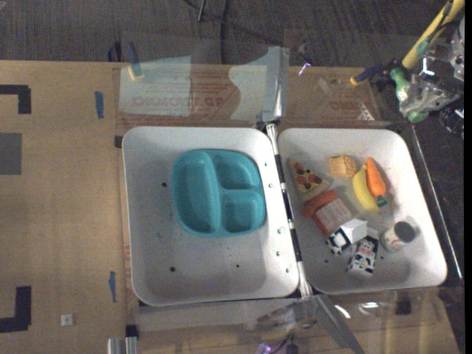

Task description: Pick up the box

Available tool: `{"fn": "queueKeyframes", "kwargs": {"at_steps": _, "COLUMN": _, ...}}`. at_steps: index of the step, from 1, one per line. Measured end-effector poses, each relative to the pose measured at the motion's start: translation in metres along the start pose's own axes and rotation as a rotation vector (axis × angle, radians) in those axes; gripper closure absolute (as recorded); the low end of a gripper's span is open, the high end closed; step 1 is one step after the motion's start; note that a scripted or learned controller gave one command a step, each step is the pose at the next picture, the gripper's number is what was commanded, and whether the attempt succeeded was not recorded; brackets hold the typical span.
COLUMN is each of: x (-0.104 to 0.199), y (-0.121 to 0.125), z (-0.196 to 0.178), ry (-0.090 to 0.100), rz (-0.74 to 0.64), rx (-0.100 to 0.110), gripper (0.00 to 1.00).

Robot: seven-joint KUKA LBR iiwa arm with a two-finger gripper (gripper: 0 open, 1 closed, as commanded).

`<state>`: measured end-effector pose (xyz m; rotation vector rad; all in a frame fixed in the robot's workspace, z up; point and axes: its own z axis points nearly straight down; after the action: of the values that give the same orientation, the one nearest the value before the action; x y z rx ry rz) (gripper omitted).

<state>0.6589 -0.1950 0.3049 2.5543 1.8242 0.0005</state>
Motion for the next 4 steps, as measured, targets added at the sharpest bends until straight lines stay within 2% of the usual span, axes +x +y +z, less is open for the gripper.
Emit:
{"fn": "queueKeyframes", "kwargs": {"at_steps": 1, "x": 0.002, "y": 0.001, "z": -0.011, "ry": -0.002, "rz": -0.004, "rx": -0.004, "gripper": 1.0}}
{"fn": "queueKeyframes", "kwargs": {"at_steps": 2, "x": 0.002, "y": 0.001, "z": -0.011, "ry": -0.002, "rz": -0.004, "rx": -0.003, "gripper": 0.0}}
{"fn": "queueKeyframes", "kwargs": {"at_steps": 3, "x": -0.025, "y": -0.069, "z": 0.065, "ry": 0.001, "rz": 0.124, "rx": 0.004, "gripper": 0.0}}
{"fn": "queueKeyframes", "kwargs": {"at_steps": 4, "x": 0.021, "y": -0.128, "z": 0.209, "ry": 0.005, "rz": 0.3, "rx": -0.008, "gripper": 0.0}}
